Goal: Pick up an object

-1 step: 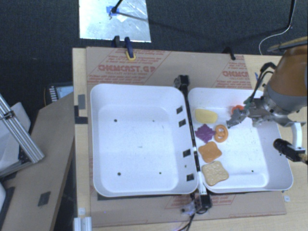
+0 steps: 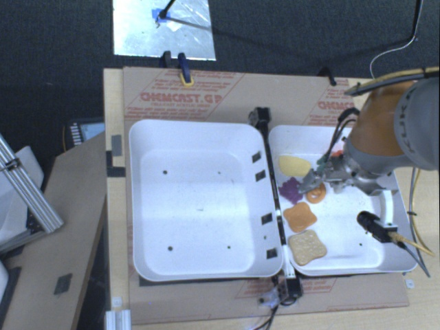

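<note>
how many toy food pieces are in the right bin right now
5. All lie in the right bin, near the divider: a yellow piece, a purple piece, an orange ring by the gripper, an orange slice, a tan cracker. The arm may hide more.

dark carpet floor [image 2: 55, 40] around a cardboard-topped bench [image 2: 206, 95].

The brown board [image 2: 206, 91] under the two bins bears red print reading "CHEMCAST GP" behind the left bin [image 2: 137, 184]; similar red lettering behind the right bin is partly hidden.
</note>
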